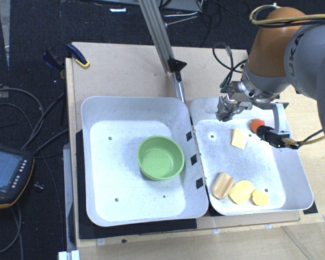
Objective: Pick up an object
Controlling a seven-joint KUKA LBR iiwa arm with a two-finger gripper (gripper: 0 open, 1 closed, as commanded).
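Hovering at the back left corner of the right bin (292, 199), your pincer (226, 112) hangs from the grey arm (292, 42) with nothing between its tips that you can make out. Whether it is open or closed you cannot tell from this slant; the tips merge into one dark grey lump.

Progress, as a judgement: the pick is not yet done. Nothing is lifted, every object lies flat on a bin floor. Choice of target, descent, close and lift all remain.

Nearest candidate: the pale yellow block (239, 139), just in front of the pincer and a little to its right in view, apart from it. Next out, the orange ball (257, 125), near the block's far right side, close beside a black part of the arm's fittings, so likely awkward to reach.

Further out, well apart from the pincer, along the bin's front edge: a tan piece (222, 185), a yellow disc (241, 192) touching it, and a small yellow lump (260, 198) beside that.

Farthest: the green bowl (161, 157), upright in the middle of the left bin (97, 112).
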